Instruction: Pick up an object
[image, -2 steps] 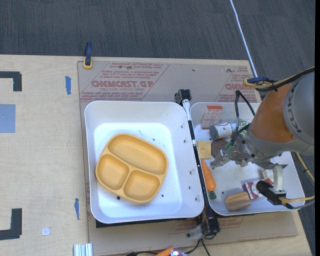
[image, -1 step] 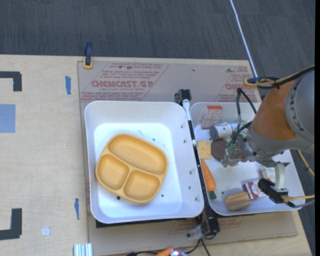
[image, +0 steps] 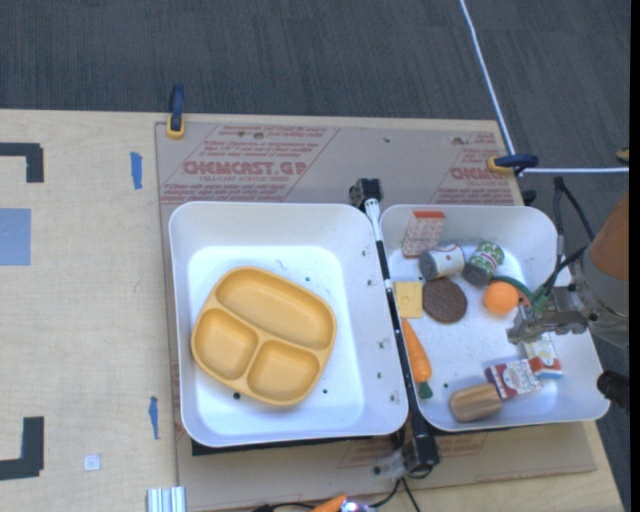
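Observation:
My gripper (image: 535, 328) hangs low over the right side of the right bin (image: 575, 400), coming in from the right edge. Just left of it and slightly farther back lies an orange ball (image: 500, 298) with a green piece beside it. Directly below the gripper sits a small red and white packet (image: 516, 377), and part of a similar white item shows under the gripper. A tan bread roll (image: 475, 402) lies at the bin's front. Nothing is visibly held.
The right bin also holds a brown cookie (image: 445, 300), a yellow cheese square (image: 408, 298), a carrot (image: 417, 356), a grey can (image: 440, 263), a green can (image: 486, 260) and a cracker box (image: 424, 232). A yellow divided plate (image: 265, 335) fills the left bin (image: 190, 230).

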